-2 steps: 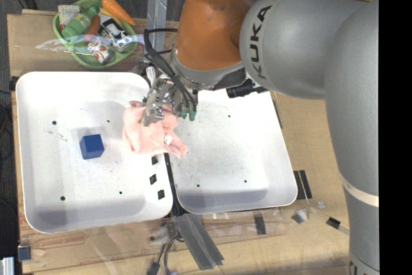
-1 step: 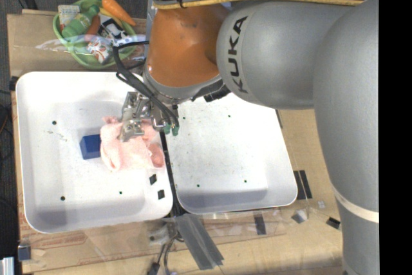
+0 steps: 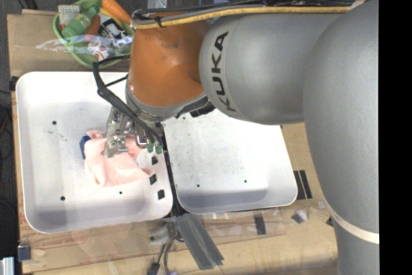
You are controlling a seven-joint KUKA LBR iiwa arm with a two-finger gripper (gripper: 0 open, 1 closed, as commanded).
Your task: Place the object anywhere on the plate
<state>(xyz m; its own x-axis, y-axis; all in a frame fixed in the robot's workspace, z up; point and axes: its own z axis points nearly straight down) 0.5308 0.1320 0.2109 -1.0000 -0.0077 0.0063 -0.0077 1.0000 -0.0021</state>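
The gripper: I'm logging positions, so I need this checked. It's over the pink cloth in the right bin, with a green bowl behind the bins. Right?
Not quite. The camera view shows the gripper over the pink cloth in the left bin, not the right. The green bowl is behind the bins.

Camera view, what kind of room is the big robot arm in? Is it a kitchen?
Probably a robot lab, not a kitchen. A KUKA arm reaches over two white bins on a taped wooden bench, and a green bowl holds toy food.
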